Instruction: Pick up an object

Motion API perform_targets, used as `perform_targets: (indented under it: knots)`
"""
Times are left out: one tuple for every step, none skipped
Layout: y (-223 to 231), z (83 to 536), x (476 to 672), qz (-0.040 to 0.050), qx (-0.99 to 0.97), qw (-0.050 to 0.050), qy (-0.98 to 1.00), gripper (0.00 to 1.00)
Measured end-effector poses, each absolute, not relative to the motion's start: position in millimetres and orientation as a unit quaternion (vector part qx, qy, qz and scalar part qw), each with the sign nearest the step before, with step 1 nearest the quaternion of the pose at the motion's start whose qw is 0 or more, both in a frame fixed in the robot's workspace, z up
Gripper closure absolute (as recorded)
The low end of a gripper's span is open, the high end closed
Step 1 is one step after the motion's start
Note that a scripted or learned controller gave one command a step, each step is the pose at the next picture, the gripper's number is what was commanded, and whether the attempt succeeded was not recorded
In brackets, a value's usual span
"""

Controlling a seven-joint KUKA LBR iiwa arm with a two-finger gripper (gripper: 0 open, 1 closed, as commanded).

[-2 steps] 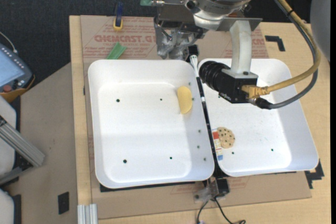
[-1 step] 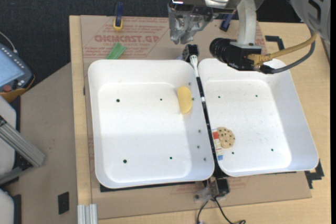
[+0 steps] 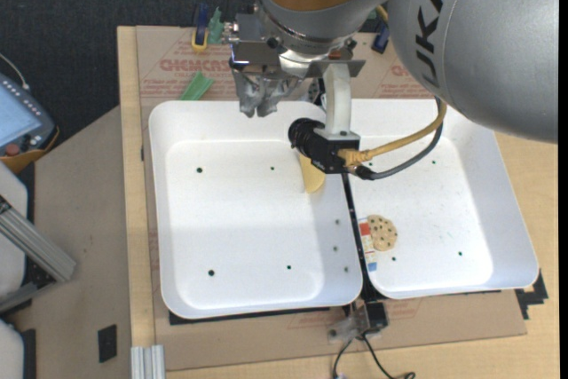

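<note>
The arm's bulk hides the bins' far rims and is cut off at the top. Gripper (image 3: 259,102) hangs over the far edge of the left bin (image 3: 231,280); its fingers are blurred grey metal, so I cannot tell whether the jaws are apart or together, and nothing shows between them. One yellowish object (image 3: 313,177) lies at the left bin's right wall, partly under a black cable fitting (image 3: 312,143). One round spotted piece (image 3: 382,232) sits in the right bin (image 3: 479,253) (near the divider). Two bins, two objects. One green scrap (image 3: 197,86) rests on the cardboard (image 3: 151,67).
</note>
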State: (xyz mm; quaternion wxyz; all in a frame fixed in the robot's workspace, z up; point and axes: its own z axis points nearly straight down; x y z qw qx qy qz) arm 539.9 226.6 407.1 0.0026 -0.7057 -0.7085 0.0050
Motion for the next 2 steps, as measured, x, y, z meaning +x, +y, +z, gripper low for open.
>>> perform_targets:
  knots:
    - [224.2, 488.2, 602.3, -0.0054, -0.708, -0.003, -0.707, 1.00]
    - [224.1, 389.7, 588.5, 0.0056, -0.708, 0.003, -0.707, 1.00]
